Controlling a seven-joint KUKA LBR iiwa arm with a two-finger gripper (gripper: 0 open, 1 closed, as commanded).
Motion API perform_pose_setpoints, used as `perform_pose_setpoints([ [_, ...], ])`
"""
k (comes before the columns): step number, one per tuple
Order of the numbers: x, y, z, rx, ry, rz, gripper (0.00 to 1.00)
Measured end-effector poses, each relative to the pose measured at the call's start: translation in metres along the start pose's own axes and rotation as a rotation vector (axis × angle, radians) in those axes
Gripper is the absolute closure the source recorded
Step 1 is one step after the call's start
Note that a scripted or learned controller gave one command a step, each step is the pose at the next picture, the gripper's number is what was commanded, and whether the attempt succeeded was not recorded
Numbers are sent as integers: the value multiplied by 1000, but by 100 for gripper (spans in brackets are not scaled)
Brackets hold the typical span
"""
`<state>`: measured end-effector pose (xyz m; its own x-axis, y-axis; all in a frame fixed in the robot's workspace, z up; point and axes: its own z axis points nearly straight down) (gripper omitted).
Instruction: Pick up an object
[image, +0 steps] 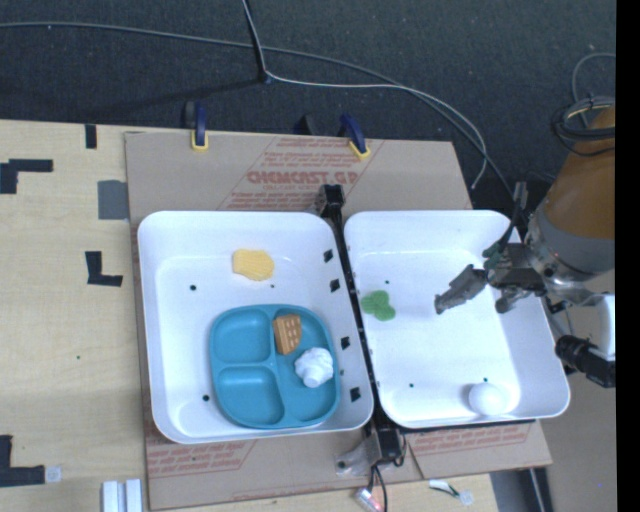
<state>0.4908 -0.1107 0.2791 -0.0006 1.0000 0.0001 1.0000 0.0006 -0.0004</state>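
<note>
White ball (489, 398): lying near the right white plastic bin (430, 240)'s front rim.
Gripper (478, 290): hovering above that bin's middle, fingers spread, gripping nothing.
Green lump (378, 305): sitting left of the gripper.
Cardboard (300, 175): showing red "CHEMCAST GP" behind the bin.

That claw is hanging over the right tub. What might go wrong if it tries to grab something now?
The green object lies close to the right bin's left wall, so a finger might bump that wall. The white ball sits near the front rim and could roll away when touched. The gripper is directly above neither.
</note>
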Motion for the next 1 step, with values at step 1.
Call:
perform_pose_setpoints([
  [1,36,98,-21,-1,0,-4,0],
])
